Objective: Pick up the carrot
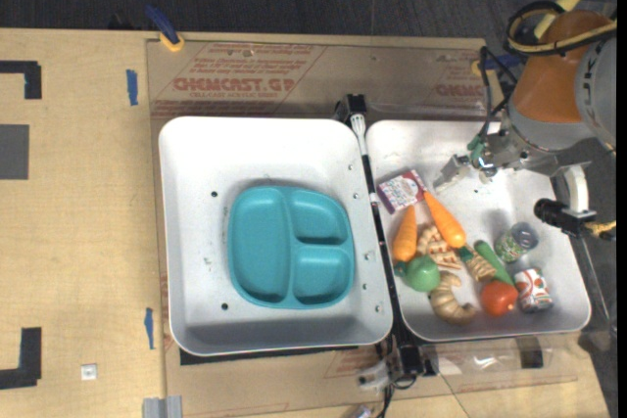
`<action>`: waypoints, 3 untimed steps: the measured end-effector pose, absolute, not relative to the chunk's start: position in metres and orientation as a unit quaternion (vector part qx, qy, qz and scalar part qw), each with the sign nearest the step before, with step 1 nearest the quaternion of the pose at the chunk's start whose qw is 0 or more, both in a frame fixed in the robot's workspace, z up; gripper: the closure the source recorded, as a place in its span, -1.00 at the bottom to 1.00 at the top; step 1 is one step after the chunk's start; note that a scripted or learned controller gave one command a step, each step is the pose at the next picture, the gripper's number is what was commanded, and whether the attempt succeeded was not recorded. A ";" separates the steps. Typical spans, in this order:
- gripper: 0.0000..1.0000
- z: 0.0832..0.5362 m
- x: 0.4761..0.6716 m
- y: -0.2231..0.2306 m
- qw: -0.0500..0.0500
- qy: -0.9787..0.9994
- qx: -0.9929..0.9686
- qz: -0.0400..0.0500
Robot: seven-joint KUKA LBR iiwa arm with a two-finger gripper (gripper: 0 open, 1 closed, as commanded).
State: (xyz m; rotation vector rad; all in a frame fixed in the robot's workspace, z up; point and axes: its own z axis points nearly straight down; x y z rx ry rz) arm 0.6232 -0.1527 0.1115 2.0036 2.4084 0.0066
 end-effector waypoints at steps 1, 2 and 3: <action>-1.00 0.089 0.573 -0.121 0.004 0.697 0.717 0.003; -1.00 0.089 0.524 -0.115 0.004 0.674 0.739 0.003; -1.00 0.090 0.489 -0.106 0.005 0.687 0.726 0.005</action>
